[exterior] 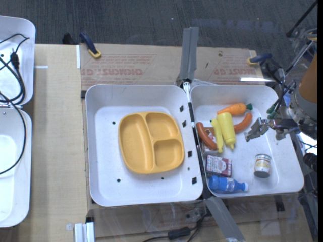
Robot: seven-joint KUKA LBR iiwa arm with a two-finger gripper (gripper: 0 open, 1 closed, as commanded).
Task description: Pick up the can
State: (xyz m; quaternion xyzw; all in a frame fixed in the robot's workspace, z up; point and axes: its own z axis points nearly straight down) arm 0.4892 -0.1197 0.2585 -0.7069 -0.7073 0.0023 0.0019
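Can [262,166] upright in right bin [287,183], near front-right corner, end effector [254,130] above and apart from it, fingers spread, clamped on nothing, yellow tray [151,142] in left bin [101,150].

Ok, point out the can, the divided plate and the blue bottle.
can [262,165], camera view, on its side wall.
plate [132,140], camera view, floor of its largest compartment.
bottle [225,184], camera view, middle of its body.

Red mirrored lettering runs across the flat brown cardboard sheet [151,64] behind the bins; its words are unreadable.
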